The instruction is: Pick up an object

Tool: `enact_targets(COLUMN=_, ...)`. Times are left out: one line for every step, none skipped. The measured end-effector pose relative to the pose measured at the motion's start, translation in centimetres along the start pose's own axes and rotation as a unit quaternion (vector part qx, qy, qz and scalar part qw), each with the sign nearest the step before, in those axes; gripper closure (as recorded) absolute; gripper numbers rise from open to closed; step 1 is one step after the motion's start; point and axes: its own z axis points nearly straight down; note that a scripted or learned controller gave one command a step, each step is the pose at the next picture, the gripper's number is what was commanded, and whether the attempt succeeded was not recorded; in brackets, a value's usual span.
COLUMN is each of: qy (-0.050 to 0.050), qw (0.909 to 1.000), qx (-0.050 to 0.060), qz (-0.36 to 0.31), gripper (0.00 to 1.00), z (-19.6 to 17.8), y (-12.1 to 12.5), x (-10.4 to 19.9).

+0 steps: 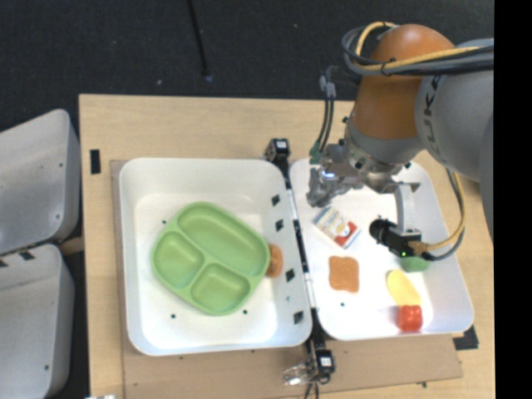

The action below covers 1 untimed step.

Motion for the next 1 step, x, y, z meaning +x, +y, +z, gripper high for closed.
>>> enact_targets(qy=0.000, qw=1.0000, qx=-0.001, qz=0.000, gripper=1.00, z=0.28, y=-0.48, x=5.74)
